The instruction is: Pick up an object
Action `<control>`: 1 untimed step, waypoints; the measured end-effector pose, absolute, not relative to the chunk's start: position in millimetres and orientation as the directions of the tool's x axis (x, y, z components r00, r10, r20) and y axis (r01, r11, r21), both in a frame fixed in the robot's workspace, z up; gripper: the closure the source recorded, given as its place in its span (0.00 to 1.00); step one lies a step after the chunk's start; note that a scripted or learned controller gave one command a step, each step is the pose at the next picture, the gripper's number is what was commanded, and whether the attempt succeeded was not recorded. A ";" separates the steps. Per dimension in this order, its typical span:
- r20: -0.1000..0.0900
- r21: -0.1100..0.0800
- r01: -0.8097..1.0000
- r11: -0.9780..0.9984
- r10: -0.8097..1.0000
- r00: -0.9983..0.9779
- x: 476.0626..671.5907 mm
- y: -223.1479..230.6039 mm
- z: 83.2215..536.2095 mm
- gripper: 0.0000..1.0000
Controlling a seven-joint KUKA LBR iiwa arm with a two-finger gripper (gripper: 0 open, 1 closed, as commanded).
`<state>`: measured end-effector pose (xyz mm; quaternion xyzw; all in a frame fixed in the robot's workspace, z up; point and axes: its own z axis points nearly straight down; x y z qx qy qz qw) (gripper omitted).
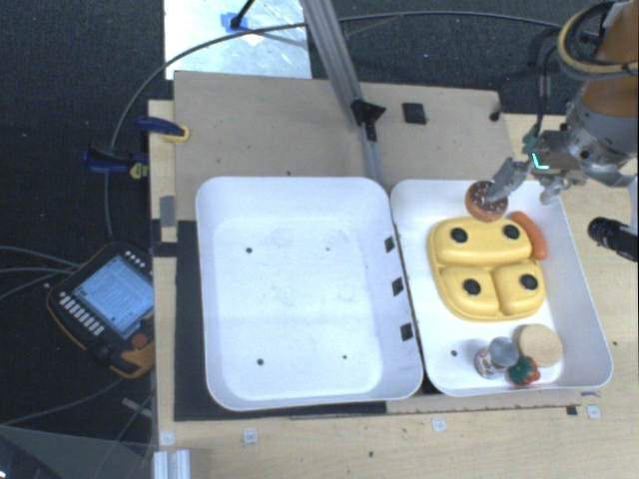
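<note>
1. Dark carpet lies all around a tan bench (300,118), and two white bins sit on it side by side.
2. One bin, the left bin (215,297), has nothing I can see in it but a few small dark dots on its floor.
3. Next to it, the right bin (589,337) holds all the toys.
4. A big yellow block (484,267) with dark round holes lies in the middle of that bin.
5. An orange thing (532,238) pokes out just beside the block's far right corner.
6. Near the front of the bin sit a tan disc (540,343), a small silvery thing (492,355) and a green bit (521,371), all close together.
7. A brown ring (486,200), like a little donut, is at the far edge of the right bin, near the top of the block.
8. The arm reaches in from the right, and its gripper (502,182) is down at the ring.
9. The picture does not let me tell how the gripper is set, or whether it has the ring.
10. I think the job is only at the grab step: the ring looks low at the bin, not lifted.
11. What is left is to get a firm hold and lift it clear.
</note>
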<state>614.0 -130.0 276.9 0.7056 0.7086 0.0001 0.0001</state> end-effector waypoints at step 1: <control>0.000 0.002 1.000 0.004 1.000 -0.004 614.4 -130.0 277.7 0.00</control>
